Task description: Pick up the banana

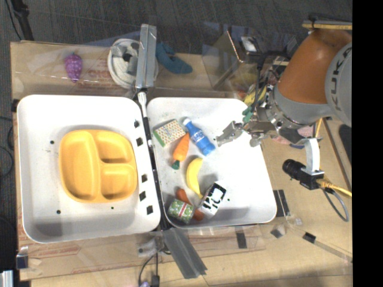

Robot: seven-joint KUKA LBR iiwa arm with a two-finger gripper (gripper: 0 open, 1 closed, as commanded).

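Banana (194, 176) is seen lying in the right bin (251, 202), well apart from the gripper (230, 133), at about seven o'clock from it. Whether the fingers are spread cannot be told. A carrot (181, 149), blue bottle (198, 137) and green box (169, 131) are grouped beside it. A yellow tray (99, 163) is held in the left bin (36, 220).

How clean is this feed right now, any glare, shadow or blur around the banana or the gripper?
In the camera view the banana is sharp and evenly lit; the right bin floor around it is bright white, near washed out, with soft shadows beside the items; the gripper looks slightly soft against that glare; the yellow tray shows smooth highlights, no blur.
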